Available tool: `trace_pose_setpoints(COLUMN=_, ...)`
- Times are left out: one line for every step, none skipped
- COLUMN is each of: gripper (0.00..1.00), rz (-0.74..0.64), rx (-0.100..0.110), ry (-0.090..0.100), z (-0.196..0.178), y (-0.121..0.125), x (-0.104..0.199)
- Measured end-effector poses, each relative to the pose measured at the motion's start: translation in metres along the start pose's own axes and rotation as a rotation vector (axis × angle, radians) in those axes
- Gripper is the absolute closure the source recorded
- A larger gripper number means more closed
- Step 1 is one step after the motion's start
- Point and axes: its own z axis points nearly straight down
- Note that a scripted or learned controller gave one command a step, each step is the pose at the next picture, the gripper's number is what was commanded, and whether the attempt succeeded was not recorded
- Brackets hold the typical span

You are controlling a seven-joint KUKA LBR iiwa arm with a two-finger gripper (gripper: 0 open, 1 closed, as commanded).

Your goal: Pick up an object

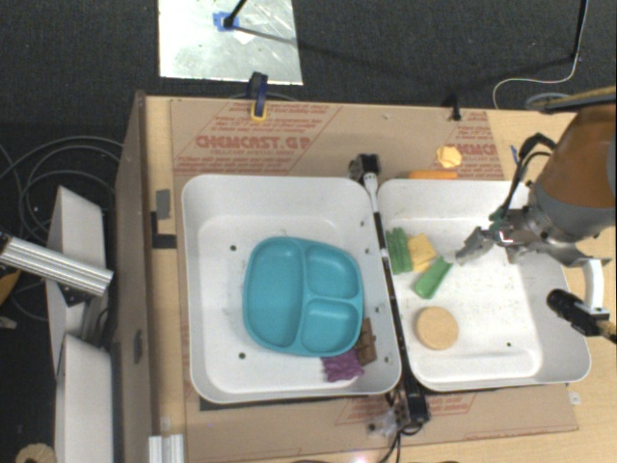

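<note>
Green stick [433,277] lies in the right bin [554,355] beside a yellow block [421,252], just left of the claw [469,249], whose grip I cannot tell.

So the bench [289,128] is a tan board with faded red lettering printed across its far strip. Two shallow white bins sit right on it, side by side and touching along the middle. The left bin [207,287] takes up the middle of the board, the right bin [549,355] is just beside it. Beyond the right bin's far edge, a small yellow piece [448,155] and a thin orange strip [432,174] lie on the bare board.
</note>
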Motion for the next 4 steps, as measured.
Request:
trace_pose_setpoints(gripper=0.00, rz=0.002, rx=0.023, ry=0.011, z=0.076, y=-0.056, x=0.050)
trace_pose_setpoints(gripper=0.00, rz=0.004, rx=0.016, ry=0.008, z=0.088, y=-0.068, x=0.048)
trace_pose_setpoints(gripper=1.00, rz=0.003, rx=0.012, ry=0.007, z=0.077, y=-0.066, x=0.048)
trace_pose_setpoints(gripper=1.00, rz=-0.010, rx=0.002, ry=0.010, z=-0.018, y=-0.032, x=0.147)
